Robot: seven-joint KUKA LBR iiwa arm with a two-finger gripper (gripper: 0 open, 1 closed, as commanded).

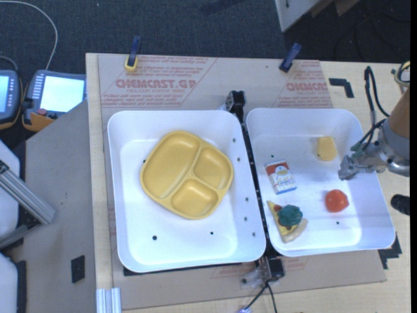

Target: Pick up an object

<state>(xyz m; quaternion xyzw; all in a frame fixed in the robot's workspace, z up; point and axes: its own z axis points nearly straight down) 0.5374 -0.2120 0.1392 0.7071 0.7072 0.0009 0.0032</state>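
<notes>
The right bin [306, 119] holds several small items: a yellow lump [326, 148] at the back, a small red and white carton [280, 176] near the middle, a red tomato-like ball [336, 201], and a green and yellow toy food piece [288, 218] at the front left. My gripper [347, 169] reaches in from the right edge of this bin, hovering between the yellow lump and the red ball, apart from both. Nothing shows between its tips.
The left bin [127, 194] carries a yellow three-compartment plate [187, 173]. A black divider clip [236, 100] sits between the bins at the back. Blue clamps [133, 52] hold the brown board. A cable loops near the arm at the right.
</notes>
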